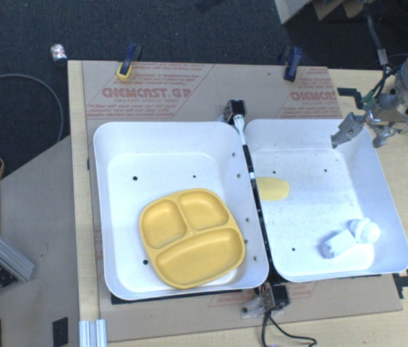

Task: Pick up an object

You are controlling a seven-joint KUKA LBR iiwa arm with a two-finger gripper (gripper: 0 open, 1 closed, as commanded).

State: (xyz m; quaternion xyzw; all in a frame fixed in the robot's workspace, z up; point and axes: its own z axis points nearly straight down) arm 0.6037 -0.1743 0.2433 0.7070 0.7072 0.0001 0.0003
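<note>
1. Gripper (pixel 363 129) sat over the far right corner of the right bin (pixel 385 194), hanging off the grey wrist coming in from the right. One grey finger tip (pixel 343 132) pointed left over the bin's back rim.
2. Finger opening: couldn't tell from this angle. The second finger was lost in the wrist clutter. Nothing visible between the fingers, so I'd call it not carrying anything.
3. Contact: the tip looked to be at or just above the bin rim; touching or clear, I couldn't say.
4. Step in hand, my read: pre-grasp, target not yet reached. No object was near the gripper.
5. Candidates in the right bin: a white bottle (pixel 349 241) lying on its side near the front right corner, well apart from the gripper; a flat yellow piece (pixel 271 189) against the left wall, by the divider.
6. Left bin (pixel 117 194) held a yellow divided plate (pixel 192 236), tilted toward the front edge, three compartments, nothing in them.
7. Next move, judgement: travel toward the front of the right bin, line up across the bottle's body, descend. The yellow piece looked too flat for a clean pinch.
8. Risk: bottle is round and could roll off the fingers toward the bin wall.
</note>
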